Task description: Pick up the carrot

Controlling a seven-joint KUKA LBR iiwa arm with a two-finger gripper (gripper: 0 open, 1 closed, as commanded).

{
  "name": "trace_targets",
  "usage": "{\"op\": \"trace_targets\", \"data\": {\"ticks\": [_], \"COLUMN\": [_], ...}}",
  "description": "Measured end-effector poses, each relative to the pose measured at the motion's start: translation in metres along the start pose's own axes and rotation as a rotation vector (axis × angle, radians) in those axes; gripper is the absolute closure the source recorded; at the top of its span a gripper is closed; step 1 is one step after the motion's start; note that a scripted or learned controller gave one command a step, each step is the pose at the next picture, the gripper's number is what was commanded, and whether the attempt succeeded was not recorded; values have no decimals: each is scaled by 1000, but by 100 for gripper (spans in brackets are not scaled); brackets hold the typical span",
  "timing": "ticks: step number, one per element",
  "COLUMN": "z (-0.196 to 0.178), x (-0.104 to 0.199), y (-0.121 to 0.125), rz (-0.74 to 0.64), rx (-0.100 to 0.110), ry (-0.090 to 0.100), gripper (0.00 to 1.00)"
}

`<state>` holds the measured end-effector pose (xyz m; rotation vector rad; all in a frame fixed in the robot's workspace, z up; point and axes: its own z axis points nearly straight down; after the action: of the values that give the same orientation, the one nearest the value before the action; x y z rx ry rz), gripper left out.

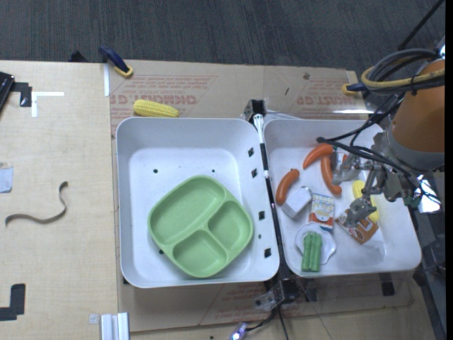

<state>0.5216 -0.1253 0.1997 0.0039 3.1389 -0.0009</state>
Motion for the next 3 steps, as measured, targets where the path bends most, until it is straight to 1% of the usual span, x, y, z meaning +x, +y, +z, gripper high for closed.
{"op": "trace_targets", "data": {"ticks": [1, 2, 3], "z": [30, 108, 83], "x": [-51, -19, -91], "y": [-24, 31, -25], "rz": [-142, -180, -173], "rx": [0, -1, 1], "ry": [-2, -1, -6], "gripper": [0, 0, 0]}}
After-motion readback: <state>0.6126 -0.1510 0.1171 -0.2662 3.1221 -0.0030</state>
